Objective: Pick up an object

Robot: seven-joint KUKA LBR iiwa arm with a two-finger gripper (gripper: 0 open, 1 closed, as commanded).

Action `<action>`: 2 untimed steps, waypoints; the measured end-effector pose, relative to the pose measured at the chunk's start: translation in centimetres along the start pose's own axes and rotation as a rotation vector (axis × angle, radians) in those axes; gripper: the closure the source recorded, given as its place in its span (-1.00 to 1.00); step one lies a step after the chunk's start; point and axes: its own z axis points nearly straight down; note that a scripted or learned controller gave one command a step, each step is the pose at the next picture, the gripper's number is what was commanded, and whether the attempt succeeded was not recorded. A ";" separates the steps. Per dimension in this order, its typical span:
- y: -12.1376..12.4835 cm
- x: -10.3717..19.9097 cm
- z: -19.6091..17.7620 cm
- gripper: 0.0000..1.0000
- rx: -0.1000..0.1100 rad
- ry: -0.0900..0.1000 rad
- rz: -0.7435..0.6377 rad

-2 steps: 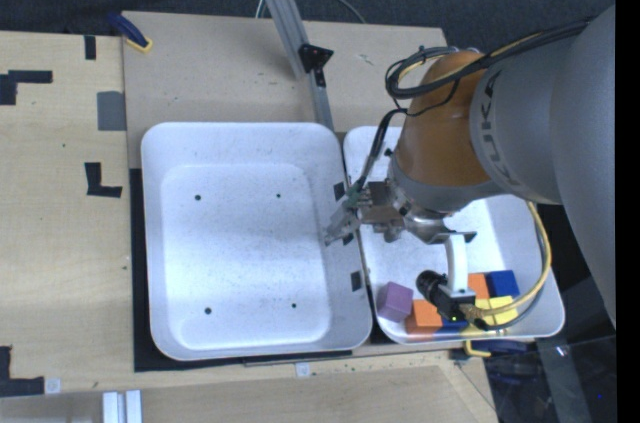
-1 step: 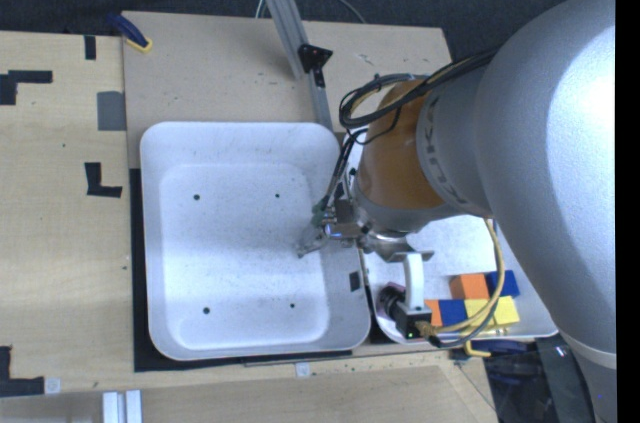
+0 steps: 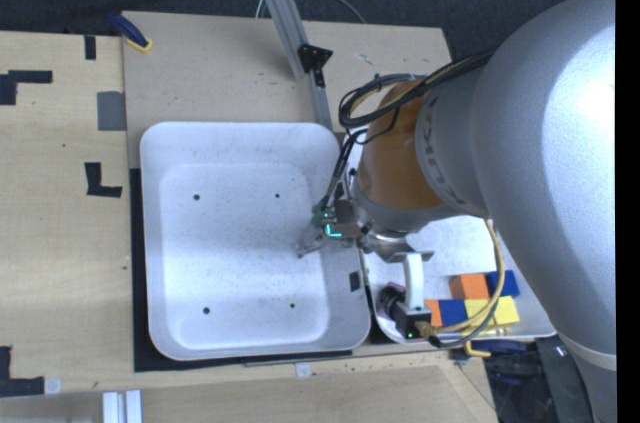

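Closest in, the orange block (image 3: 468, 286), blue block (image 3: 507, 283) and yellow block (image 3: 503, 312) are sitting bunched together in the right bin (image 3: 452, 246), under the arm. They're looking stiff, light and flat-sided (I'd grab across opposite faces), but they're crowding each other. Further off, the hand (image 3: 318, 237) is hovering at the roomier left bin (image 3: 240, 211)'s right edge; can't tell if it's apart or together.

Readable text, labels, brands, numbers, signs: none. Black tape marks (image 3: 97, 179) on surface (image 3: 60, 251): plain shapes, no characters.
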 end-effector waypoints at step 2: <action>0.0 0.0 0.0 -1.00 0.000 0.000 0.000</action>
